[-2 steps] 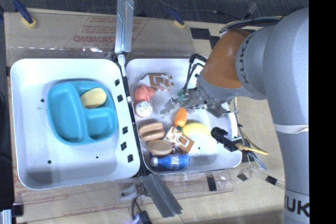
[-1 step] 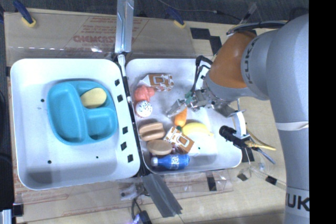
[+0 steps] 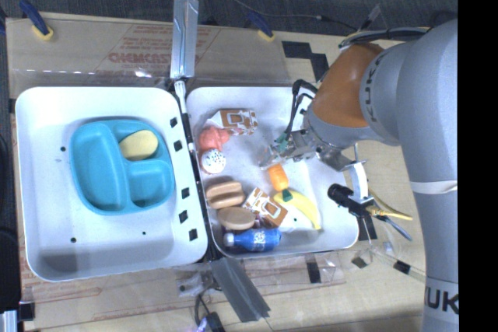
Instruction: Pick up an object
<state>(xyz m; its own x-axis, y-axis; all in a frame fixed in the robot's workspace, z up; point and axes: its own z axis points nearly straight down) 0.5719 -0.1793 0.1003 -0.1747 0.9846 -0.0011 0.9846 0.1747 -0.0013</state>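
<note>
A: Orange catches my eye first: a small carrot-like piece (image 3: 278, 176) lies in the right bin (image 3: 331, 239), just below the tool (image 3: 289, 145). Is that the target?

B: Probably. The tool hangs over the middle of that bin, and the orange piece is the nearest thing to it, with bare white floor around it, so it looks the easiest pick.

A: Does the tool have anything?

B: I see nothing between its tips. Whether it is spread or closed I cannot tell; the wrist and cabling blur that spot.

A: Why is everything else crowded to the left side?

B: It just lies that way: a pink toy (image 3: 211, 138), a white ball (image 3: 213, 161), a hot dog bun (image 3: 224, 191), a blue bottle (image 3: 255, 240) and a banana (image 3: 303, 207) lie close together, poor for a clean grasp.

A: And the left bin (image 3: 39, 120)?

B: It carries a blue tray (image 3: 101, 167) with a yellow lump (image 3: 140, 144) in one compartment, well apart from the arm's reach now.
</note>
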